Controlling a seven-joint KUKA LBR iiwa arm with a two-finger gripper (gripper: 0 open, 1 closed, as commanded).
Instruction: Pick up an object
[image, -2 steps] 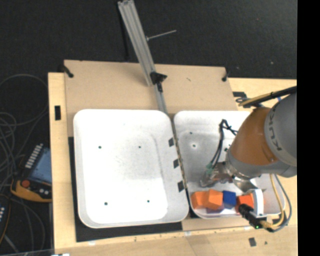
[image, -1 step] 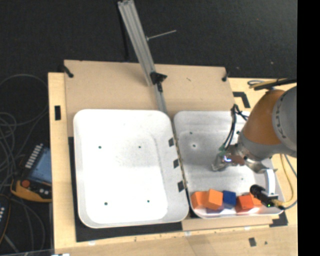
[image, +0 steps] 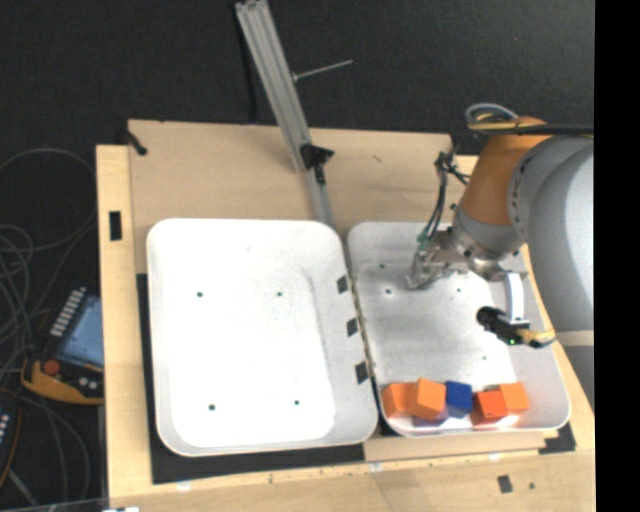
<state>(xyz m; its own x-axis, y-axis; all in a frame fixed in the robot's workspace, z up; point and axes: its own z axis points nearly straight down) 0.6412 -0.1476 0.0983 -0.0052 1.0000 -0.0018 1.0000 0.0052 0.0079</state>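
Grey two-finger end effector (image: 420, 276) low over the far floor of the right shallow white bin (image: 420, 345), finger state impossible to tell, orange and blue blocks (image: 455, 399) clustered along that bin's near wall, well apart from it

Two shallow white plastic bins, the left bin (image: 250, 335) and the right bin (image: 430, 330), each speckled with small dark dots, sit on a pale tan wooden worktop (image: 220, 170) against black flooring. Along the right bin's near edge lie orange foam blocks (image: 418, 398) and (image: 498, 402) flanking one blue block (image: 458, 396). The grey arm (image: 560, 230) wears an orange band (image: 492, 180) above its grey metal end effector (image: 425, 270).
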